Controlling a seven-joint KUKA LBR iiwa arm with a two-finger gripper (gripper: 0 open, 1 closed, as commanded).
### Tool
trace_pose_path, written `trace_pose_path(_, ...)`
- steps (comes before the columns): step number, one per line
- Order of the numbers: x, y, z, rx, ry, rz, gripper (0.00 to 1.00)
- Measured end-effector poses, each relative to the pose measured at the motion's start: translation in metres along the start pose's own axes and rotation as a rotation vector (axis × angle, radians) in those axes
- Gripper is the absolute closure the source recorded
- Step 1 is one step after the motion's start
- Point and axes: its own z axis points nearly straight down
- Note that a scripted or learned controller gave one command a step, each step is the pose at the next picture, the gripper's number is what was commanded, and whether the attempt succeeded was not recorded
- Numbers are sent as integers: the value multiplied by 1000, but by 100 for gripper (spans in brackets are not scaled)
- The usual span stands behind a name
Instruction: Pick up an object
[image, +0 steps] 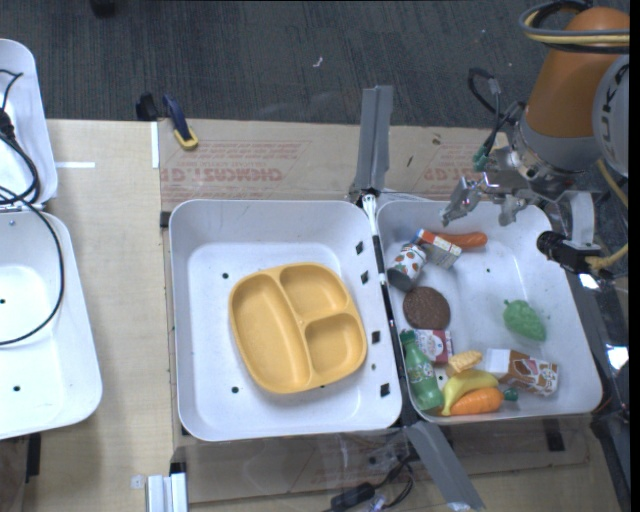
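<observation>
My gripper hangs open above the right bin; I'd take the hot dog, probably light, slick plastic, across its middle.

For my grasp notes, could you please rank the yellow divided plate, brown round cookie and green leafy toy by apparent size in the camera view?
1. Yellow divided plate, clearly largest.
2. Brown round cookie and green leafy toy: too alike to rank.

Open floor lies mid-right in the right shallow white bin, between the round brown cookie and green leafy toy; toys crowd its front edge.
</observation>
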Motion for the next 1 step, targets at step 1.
trace_pose_path(1,0,0,-9,0,-1,-2,100)
